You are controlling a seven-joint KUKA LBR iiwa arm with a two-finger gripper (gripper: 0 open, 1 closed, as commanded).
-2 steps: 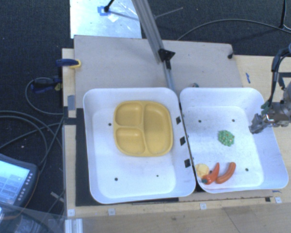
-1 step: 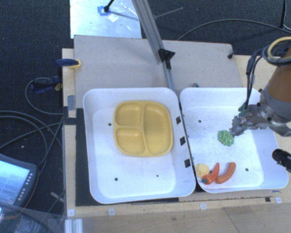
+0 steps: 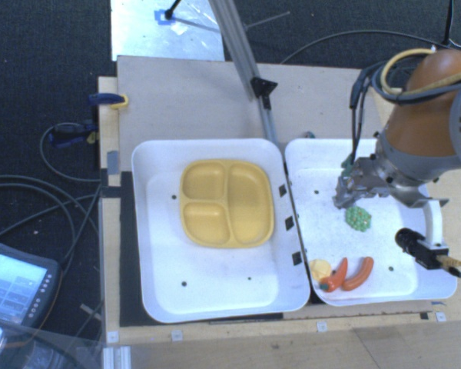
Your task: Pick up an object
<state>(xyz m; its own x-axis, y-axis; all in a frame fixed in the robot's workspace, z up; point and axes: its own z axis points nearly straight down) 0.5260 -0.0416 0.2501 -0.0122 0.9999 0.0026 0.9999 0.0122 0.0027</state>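
Note:
My gripper [image 3: 347, 198] hangs over the right bin [image 3: 315, 167], its tips just above and left of a green bumpy object [image 3: 359, 219] lying on the bin floor. Near the bin's front edge lie a small yellow piece [image 3: 320, 269], a red-orange pepper-like piece [image 3: 335, 276] and an orange sausage shape [image 3: 357, 274]. The grey arm with its orange band comes in from the right and hides the bin's far right part.
The left bin [image 3: 150, 229] holds a yellow divided plate [image 3: 227, 204]. A grey pole [image 3: 238, 44] slants across the back of the bench. A black fitting [image 3: 416, 247] on the arm hangs over the right bin's right side.

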